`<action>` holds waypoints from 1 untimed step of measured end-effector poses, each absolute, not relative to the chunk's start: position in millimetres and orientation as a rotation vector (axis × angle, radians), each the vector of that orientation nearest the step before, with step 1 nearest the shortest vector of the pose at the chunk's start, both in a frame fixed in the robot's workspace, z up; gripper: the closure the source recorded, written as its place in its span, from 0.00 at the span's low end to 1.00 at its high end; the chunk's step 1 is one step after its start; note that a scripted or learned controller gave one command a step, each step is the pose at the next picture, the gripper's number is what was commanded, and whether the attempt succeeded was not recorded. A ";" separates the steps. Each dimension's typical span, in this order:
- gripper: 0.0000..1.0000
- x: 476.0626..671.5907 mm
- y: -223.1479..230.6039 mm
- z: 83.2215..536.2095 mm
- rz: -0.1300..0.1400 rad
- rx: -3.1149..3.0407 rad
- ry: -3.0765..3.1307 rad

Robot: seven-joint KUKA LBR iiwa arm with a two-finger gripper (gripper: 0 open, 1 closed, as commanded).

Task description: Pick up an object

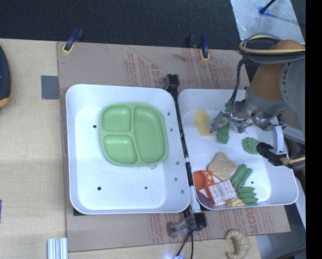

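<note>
Cardboard-covered bench, two white bins side by side. Gripper (224, 124) hangs in the right bin (282, 190), upper part; finger state: cannot tell. Small green toy (223, 135) lies directly below it, long axis near vertical in frame, beside a yellow piece (202, 123).

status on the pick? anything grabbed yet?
Done: the gripper is down in the right bin, at a small green piece beside the yellow item. In hand: nothing visibly between its fingers. Left: grasp and lift; the other food toys lie in the bin, green tray untouched.
</note>
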State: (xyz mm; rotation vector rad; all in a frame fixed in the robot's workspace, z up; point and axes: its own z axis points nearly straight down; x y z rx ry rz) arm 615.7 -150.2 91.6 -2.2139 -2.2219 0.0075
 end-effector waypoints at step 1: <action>1.00 617.5 -150.6 102.2 0.006 -2.211 -2.227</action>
